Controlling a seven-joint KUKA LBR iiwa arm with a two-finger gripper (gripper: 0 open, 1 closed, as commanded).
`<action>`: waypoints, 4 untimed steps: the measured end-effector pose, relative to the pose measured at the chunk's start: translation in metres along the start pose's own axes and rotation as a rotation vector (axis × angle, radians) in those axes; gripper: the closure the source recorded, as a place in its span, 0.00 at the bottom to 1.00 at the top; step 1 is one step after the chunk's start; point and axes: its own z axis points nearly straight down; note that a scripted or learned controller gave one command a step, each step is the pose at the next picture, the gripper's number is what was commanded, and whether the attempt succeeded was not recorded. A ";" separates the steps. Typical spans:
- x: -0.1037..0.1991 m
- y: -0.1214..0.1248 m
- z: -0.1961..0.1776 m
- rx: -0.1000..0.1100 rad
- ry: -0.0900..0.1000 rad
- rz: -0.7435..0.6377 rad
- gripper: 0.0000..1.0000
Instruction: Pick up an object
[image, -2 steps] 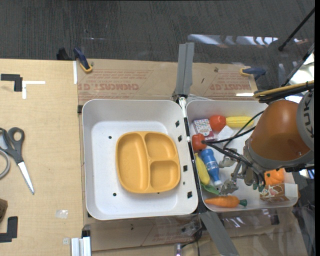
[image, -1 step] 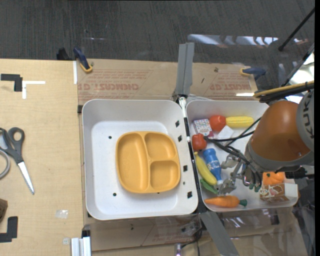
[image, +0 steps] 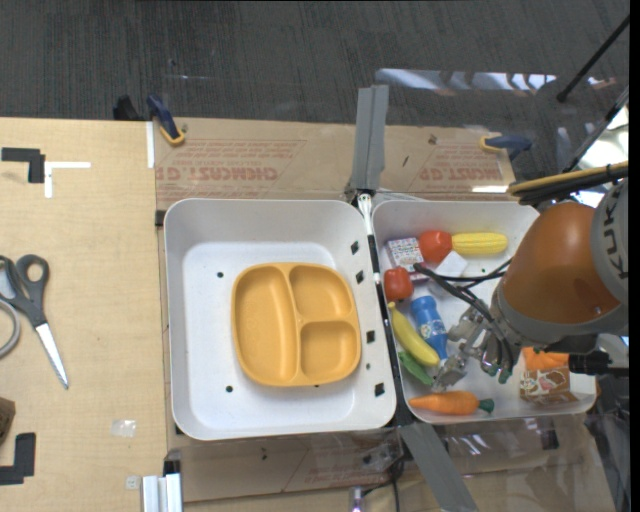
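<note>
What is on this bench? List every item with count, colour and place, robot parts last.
bins: 2, white, side by side at centre
divided plate: 1, yellow, in the left bin
corn cob: 1, yellow, top of the right bin
tomato: 1, red, left of the corn
banana: 1, yellow, left side of the right bin
bottle: 1, blue, beside the banana
carrot: 1, orange, bottom of the right bin
small carton: 1, orange and white, lower right corner of the right bin
scissors: 1, grey, on the bench at far left
arm: 1, orange band, over the right bin
gripper: 1, low in the right bin, above the carrot
</note>
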 end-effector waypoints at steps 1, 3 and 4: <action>0.003 -0.001 0.002 0.002 0.011 0.156 0.00; -0.056 0.026 -0.005 0.007 0.012 0.323 1.00; -0.072 0.042 0.006 0.013 0.016 0.627 1.00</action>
